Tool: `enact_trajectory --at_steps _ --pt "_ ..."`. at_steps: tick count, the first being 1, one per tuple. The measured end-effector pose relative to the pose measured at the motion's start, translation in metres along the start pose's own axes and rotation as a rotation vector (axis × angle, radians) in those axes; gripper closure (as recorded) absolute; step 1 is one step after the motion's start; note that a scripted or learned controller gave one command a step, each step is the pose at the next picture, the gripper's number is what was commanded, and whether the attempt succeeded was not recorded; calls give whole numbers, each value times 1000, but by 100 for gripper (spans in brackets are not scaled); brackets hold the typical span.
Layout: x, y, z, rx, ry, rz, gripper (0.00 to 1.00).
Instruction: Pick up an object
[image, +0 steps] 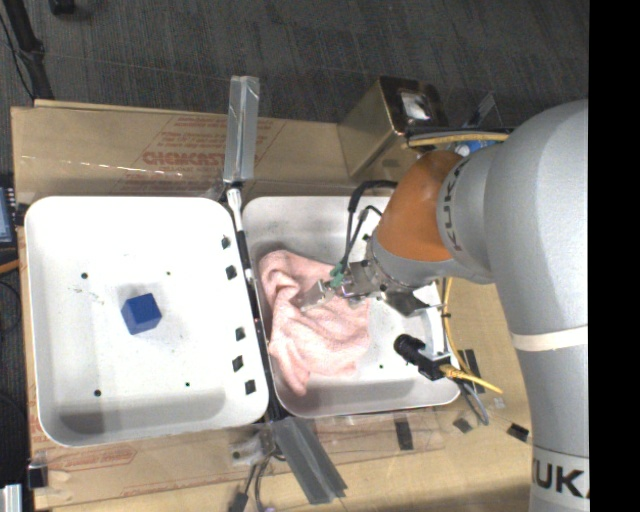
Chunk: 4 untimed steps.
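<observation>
Rumpled soft pink cloth (312, 325), right bin (300, 215)

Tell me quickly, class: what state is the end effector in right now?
End effector: down on the pink cloth in the right bin; open or closed cannot be told.

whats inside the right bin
A crumpled pink cloth lies in the right bin, with the gripper down on it. Whatever sits under the cloth or the arm is covered.

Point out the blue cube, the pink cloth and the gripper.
blue cube (142, 312), camera view, its top face.
pink cloth (300, 350), camera view, lower folds of the crumpled middle.
gripper (325, 291), camera view, its tip over the cloth.
</observation>
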<state>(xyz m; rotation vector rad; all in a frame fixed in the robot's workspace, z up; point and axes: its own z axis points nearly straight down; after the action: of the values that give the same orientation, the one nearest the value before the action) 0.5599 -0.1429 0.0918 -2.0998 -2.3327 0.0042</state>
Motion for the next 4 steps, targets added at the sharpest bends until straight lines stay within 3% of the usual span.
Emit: enact_trajectory --at_steps 1,2,3,4 --pt "-46 88 -1 -3 -1 -40 0" --pt "-30 94 0 0 1 -189 0" --pt "-29 94 0 0 1 -190 0" --pt "16 90 0 0 1 -289 0"
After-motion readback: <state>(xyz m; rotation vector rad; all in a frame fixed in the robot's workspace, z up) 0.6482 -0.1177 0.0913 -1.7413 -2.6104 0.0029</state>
